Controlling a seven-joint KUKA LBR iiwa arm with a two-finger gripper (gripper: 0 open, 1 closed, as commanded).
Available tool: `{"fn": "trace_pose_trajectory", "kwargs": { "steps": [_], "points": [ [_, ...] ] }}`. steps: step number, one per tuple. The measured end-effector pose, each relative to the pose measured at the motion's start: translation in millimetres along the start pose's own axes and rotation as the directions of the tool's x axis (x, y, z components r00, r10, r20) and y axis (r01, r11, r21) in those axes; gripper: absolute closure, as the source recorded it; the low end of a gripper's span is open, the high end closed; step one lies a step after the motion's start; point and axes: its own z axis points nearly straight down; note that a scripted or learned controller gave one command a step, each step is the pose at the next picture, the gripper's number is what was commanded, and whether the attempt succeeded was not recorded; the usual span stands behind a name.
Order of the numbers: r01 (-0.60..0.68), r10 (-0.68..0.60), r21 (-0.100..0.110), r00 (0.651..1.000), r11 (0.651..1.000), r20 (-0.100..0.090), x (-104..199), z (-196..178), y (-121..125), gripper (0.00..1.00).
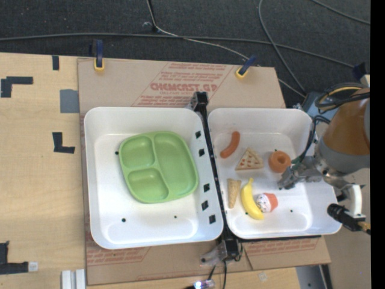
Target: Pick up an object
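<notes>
The right bin (301, 122) holds several toy foods. An orange-brown sausage (230, 144) lies toward its far left, with a triangular pizza slice (248, 160) just in front of it and an orange doughnut (279, 161) to the right. Nearer the front lie a yellow banana (249, 200), a pale cone (233, 191) and a small red and white object (266, 202). My gripper (290, 178) hangs low over the right bin, just to the right of and in front of the doughnut. Nothing is seen held in it.
A green divided plate (158, 165) lies in the left bin (96, 179). A black divider (207, 161) runs between the two bins. The arm's grey and orange body (346, 137) overhangs the right bin's right wall. Cables cross the dark floor behind the bench.
</notes>
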Motion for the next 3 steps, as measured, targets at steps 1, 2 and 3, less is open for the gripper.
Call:
{"fn": "trace_pose_trajectory", "kwargs": {
  "steps": [1,2,3],
  "points": [
    [0.0,0.0,-0.007,1.0,1.0,0.003,-0.1,-53.9,11.6,1.0],
    [0.0,0.0,-0.007,1.0,1.0,0.003,-0.1,-107.1,12.9,1.0],
    [0.005,-0.005,-0.003,1.0,1.0,0.0,49.4,-113.4,23.2,1.0]
  ]
}}
